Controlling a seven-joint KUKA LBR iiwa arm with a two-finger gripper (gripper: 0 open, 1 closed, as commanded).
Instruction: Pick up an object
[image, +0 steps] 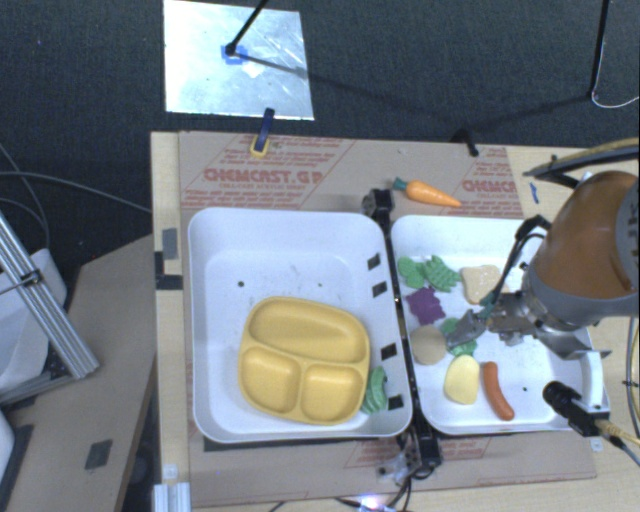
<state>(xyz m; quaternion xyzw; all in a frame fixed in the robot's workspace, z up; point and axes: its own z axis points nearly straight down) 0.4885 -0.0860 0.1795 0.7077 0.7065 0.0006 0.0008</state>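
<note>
The right bin (520, 232) holds several toy foods: a green leafy piece (425, 271), a purple piece (427, 304), a beige slice (480, 281), a tan round piece (429, 346), a yellow oval piece (462, 380) and a red sausage (497, 390). My gripper (462, 335) hangs low over this bin's middle, between the tan round piece and the yellow oval one. A small green bit (458, 326) shows right at its tip. The arm's grey and orange wrist (590, 255) covers the bin's right side.
The left bin (290, 240) carries a yellow compartment tray (305, 358) with a green piece (376, 392) wedged at its right edge. An orange carrot (428, 193) lies on the cardboard behind the right bin. A black divider (395, 300) runs between the bins.
</note>
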